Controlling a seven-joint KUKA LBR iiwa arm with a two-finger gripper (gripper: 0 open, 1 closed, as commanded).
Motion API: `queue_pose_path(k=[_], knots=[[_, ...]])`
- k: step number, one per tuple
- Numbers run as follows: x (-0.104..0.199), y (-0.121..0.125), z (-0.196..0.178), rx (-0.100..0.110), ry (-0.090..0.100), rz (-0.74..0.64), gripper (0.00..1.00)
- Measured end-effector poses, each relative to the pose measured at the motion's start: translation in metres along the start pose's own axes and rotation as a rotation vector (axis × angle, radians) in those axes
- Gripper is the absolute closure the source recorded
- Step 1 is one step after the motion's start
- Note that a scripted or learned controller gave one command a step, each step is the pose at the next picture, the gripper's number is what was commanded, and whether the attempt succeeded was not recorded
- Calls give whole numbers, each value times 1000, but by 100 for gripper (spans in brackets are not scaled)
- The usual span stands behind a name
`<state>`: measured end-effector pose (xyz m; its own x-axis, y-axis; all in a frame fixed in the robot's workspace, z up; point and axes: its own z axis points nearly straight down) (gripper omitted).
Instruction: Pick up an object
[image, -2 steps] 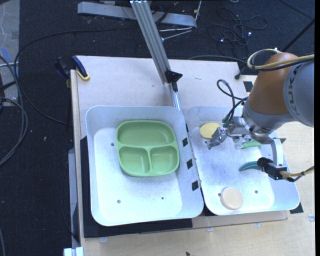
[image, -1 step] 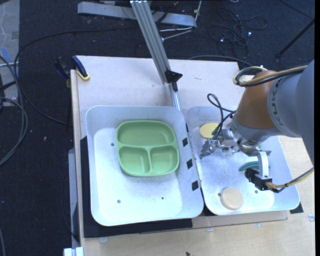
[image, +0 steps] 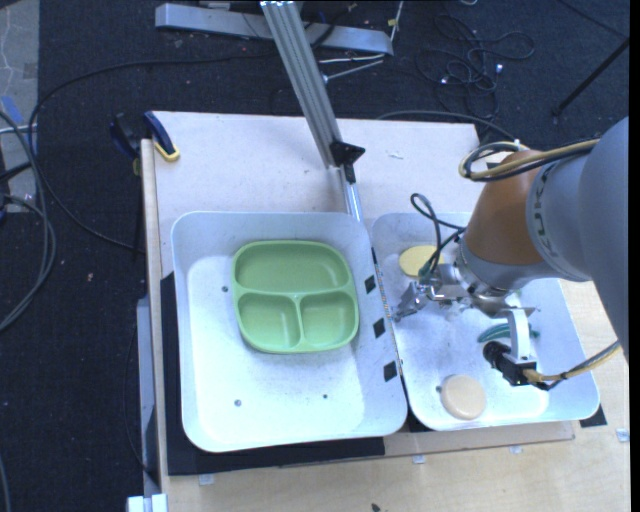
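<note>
A green divided plate (image: 296, 296) is seen in the left bin (image: 200, 400), left of the frame's centre; its long axis runs nearly left to right, with the single wide compartment toward the top and the two smaller ones toward the bottom. In the right bin (image: 570, 400) a round beige object (image: 464, 397) lies near the lower edge, and a yellow object (image: 416, 261) is partly covered by the arm (image: 540, 220), so its outline is cut off. A teal item (image: 497, 332) beside the wrist is mostly hidden and cannot be identified. The arm is brought in from the right of the frame, bent down over the right bin, its orange band turned toward the camera. The hand (image: 412, 300) appears to be pointed leftward at the wall between the bins; whether it is released or clenched cannot be told. The bins rest on the pale desk (image: 250, 160).
</note>
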<state>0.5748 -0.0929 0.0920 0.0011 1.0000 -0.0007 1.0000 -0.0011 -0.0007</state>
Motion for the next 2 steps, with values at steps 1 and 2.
queue_pose_path(k=[1,2], knots=[[-1,1,-12,-5,-1,1,100],[-5,2,-64,-3,0,0,100]])
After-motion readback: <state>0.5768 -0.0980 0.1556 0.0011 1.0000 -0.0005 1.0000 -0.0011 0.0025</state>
